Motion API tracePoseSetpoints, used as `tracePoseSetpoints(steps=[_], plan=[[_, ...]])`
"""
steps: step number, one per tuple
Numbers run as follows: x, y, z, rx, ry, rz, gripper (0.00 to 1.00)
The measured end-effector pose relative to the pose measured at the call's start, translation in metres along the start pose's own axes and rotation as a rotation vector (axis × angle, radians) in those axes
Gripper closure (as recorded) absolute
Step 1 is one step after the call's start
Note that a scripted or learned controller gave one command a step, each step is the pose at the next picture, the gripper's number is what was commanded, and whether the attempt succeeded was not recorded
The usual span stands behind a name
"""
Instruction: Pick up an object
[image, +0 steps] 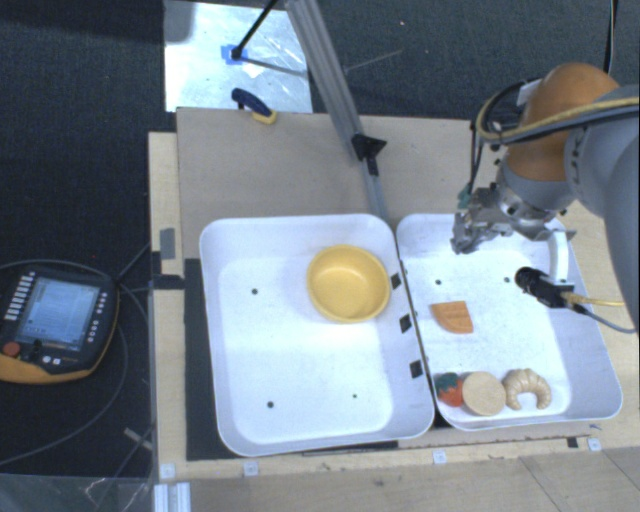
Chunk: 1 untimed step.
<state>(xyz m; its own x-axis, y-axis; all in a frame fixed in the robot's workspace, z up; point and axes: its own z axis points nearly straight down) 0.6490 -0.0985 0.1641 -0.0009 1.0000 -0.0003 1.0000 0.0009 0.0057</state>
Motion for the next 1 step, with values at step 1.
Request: tracePoseSetpoints(steps=[1], plan=[[-0.0014, 0.0059, -0.0625, -0.001, 0.000, 0.000, 1.00]])
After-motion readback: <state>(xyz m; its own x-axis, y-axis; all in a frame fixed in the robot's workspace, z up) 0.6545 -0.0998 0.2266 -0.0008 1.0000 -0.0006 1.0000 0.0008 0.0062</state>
